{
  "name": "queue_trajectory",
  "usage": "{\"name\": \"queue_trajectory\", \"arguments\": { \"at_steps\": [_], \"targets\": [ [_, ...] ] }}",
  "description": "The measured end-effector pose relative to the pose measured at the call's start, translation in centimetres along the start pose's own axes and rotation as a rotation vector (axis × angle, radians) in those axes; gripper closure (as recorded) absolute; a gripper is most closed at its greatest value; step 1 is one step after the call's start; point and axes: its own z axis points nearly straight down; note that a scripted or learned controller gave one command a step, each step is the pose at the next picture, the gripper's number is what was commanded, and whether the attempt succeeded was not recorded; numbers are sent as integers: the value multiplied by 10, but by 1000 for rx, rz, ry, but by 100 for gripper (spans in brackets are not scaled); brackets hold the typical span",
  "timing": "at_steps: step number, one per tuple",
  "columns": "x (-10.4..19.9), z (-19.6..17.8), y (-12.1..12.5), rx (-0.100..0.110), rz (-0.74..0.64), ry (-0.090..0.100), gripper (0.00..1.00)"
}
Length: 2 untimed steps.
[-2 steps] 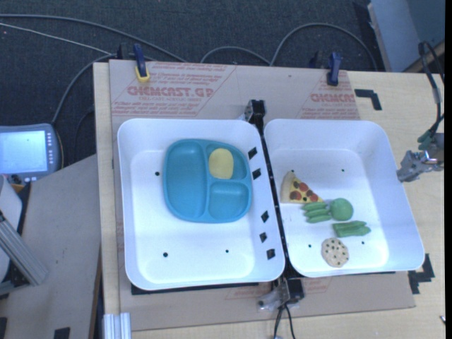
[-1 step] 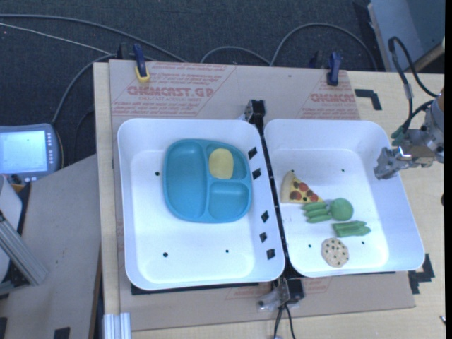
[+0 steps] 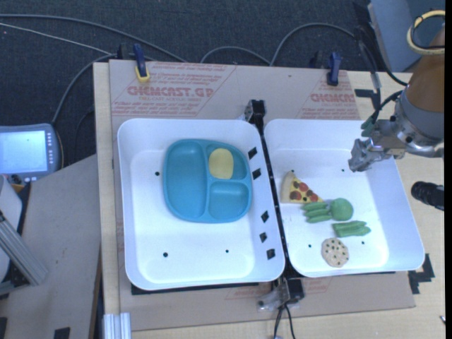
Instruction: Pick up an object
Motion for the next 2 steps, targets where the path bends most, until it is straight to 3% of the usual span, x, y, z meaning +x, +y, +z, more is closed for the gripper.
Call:
{"name": "queue_trajectory", "arguments": {
  "at_steps": [2],
  "targets": [
    [114, 0, 14, 3, 0, 1, 100]
  ]
}}
